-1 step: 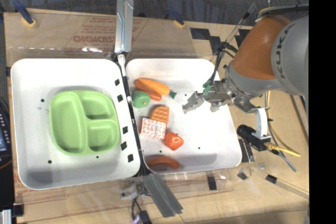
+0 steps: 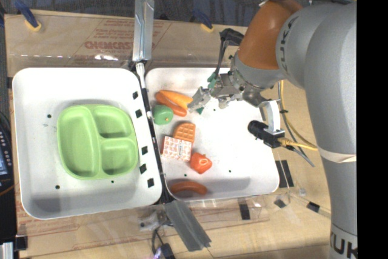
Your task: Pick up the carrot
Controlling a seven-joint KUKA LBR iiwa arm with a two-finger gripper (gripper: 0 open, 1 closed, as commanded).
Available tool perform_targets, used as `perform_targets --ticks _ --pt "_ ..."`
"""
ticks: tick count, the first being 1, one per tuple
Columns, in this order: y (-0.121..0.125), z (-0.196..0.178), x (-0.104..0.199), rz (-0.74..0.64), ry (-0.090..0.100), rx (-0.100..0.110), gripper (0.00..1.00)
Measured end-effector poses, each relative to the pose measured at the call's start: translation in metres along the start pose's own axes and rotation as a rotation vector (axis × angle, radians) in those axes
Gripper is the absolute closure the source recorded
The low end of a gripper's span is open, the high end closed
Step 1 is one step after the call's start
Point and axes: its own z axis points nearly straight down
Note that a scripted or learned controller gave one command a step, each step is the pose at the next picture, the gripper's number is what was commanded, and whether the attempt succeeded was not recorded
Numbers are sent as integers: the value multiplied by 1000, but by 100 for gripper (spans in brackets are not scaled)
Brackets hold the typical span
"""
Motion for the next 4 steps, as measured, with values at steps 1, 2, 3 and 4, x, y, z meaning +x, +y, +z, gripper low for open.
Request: perform_targets --ticks 1,2,3,4 --pt "47 83 14 163 0 -12 0" --pt "49 74 16 156 1 -14 100" --pt "53 -11 49 67 -1 -5 100" --pt "53 -17 49 60 -1 1 100"
